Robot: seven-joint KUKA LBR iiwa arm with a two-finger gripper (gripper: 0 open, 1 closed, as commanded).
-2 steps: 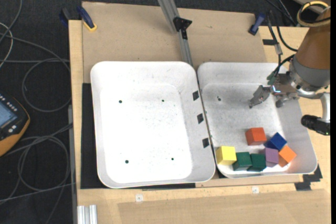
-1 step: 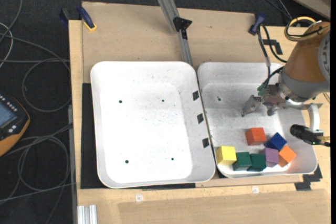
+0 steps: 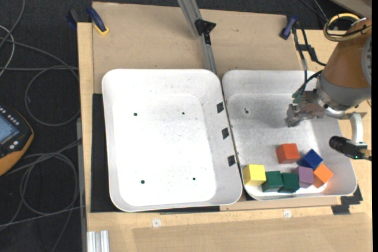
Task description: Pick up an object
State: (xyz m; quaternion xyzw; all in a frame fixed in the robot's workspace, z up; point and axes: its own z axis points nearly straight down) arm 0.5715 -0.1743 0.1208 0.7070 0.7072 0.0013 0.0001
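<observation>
Seven small cubes lay clustered at the near end of the right shallow white bin (image 3: 260,88): one yellow cube (image 3: 255,173), two dark green cubes (image 3: 273,180) (image 3: 289,182) touching each other, one purple cube (image 3: 306,174), one blue cube (image 3: 311,159), one orange cube (image 3: 323,173) and one red-orange cube (image 3: 287,152). The yellow cube sat just beside the first green one; the purple, blue and orange cubes pressed together at the cluster's right. The red-orange cube stood slightly apart, on the far side of the others. My two-finger gripper (image 3: 293,117) hung over the bare middle of that bin, apart from every cube, with nothing between its fingers; whether they were spread or closed I could not tell. The left shallow white bin (image 3: 159,133) showed four dark dots.
</observation>
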